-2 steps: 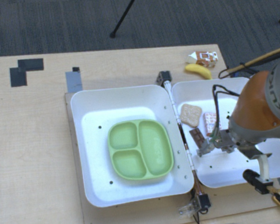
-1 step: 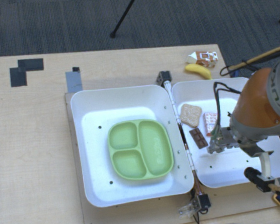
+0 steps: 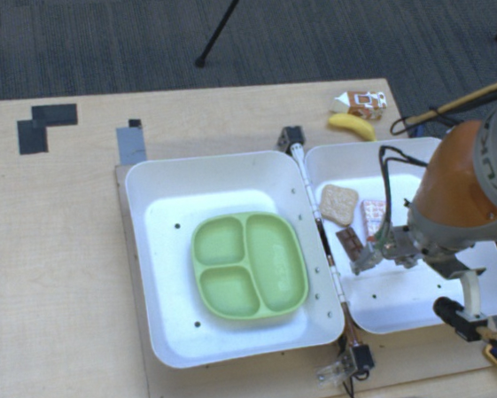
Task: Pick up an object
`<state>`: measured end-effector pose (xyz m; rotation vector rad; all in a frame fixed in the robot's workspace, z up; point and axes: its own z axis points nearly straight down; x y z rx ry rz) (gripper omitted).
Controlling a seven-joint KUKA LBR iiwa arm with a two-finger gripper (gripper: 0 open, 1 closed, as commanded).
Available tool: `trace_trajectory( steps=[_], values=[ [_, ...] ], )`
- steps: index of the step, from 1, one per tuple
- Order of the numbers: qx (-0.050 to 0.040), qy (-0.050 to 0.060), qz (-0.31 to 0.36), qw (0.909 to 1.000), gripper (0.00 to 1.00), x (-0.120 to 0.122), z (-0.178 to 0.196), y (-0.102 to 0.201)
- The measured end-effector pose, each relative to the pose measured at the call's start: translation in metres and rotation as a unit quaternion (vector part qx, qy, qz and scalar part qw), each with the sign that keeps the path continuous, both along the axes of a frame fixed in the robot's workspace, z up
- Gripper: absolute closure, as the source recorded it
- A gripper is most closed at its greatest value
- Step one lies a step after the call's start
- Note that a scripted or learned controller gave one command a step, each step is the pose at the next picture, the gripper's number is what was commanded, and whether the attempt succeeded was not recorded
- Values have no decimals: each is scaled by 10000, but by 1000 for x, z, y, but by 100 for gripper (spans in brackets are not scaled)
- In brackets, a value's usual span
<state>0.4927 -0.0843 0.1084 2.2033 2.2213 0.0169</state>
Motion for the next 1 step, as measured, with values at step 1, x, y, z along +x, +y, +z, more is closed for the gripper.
trace_trajectory(
  steps=[1],
  values=[
    [5, -16, 17, 10000, 100, 2, 10, 1]
  ],
)
